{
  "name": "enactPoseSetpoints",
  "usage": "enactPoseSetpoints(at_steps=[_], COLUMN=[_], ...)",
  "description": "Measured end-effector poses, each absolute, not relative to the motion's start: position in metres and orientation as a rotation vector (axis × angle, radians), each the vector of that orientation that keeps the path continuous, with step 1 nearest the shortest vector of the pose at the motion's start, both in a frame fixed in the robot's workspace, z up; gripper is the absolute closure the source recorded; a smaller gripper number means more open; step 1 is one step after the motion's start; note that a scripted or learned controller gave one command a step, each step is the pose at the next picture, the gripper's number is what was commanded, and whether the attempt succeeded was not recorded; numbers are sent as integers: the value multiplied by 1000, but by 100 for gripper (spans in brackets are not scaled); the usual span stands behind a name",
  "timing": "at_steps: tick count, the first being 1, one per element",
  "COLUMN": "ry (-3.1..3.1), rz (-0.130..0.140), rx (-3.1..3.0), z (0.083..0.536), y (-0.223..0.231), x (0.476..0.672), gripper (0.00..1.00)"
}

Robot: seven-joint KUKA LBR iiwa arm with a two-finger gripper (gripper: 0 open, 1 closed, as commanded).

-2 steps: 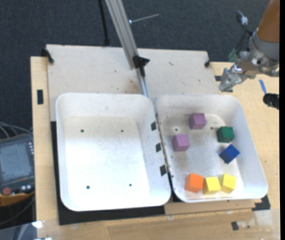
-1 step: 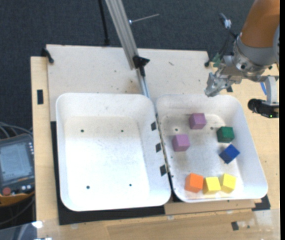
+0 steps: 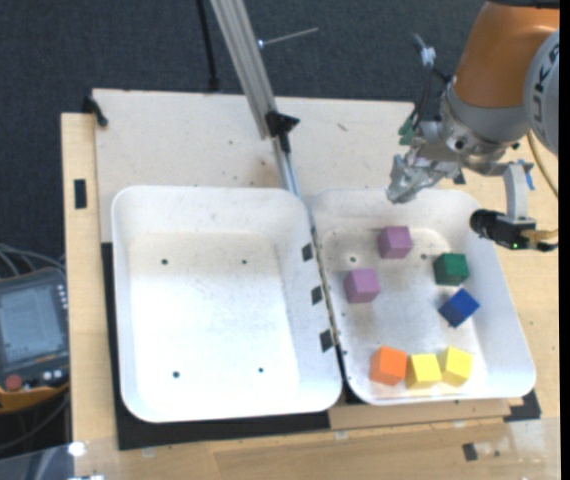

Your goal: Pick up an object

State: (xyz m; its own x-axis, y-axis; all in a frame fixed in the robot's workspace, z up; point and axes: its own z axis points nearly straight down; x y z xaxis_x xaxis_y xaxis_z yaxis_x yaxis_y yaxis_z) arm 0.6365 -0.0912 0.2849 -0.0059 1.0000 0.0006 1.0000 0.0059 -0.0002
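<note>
Nearest me, an orange block (image 3: 388, 365) and two yellow blocks (image 3: 425, 370) (image 3: 457, 365) line the right bin's (image 3: 510, 338) front edge, well below the fingers. Further back lie a blue cube (image 3: 458, 307), a green cube (image 3: 451, 268) and two purple cubes (image 3: 361, 285) (image 3: 395, 241). The gripper (image 3: 405, 188) hangs just above the farther purple one, holding nothing; whether its fingers are spread or closed I cannot tell

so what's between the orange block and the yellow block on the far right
In the camera view, a second yellow cube sits between the orange cube and the rightmost yellow cube, forming a row.
</note>
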Motion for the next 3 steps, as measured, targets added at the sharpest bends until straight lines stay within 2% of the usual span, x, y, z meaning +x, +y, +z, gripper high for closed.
enactPoseSetpoints(at_steps=[1,2,3], ry=[-2228,-2227,-2227], rz=[-2,2,1], rx=[-2214,-2214,-2213], z=[285,264,256], y=[-40,8,54], x=[625,607,579], gripper=[100,100,100])
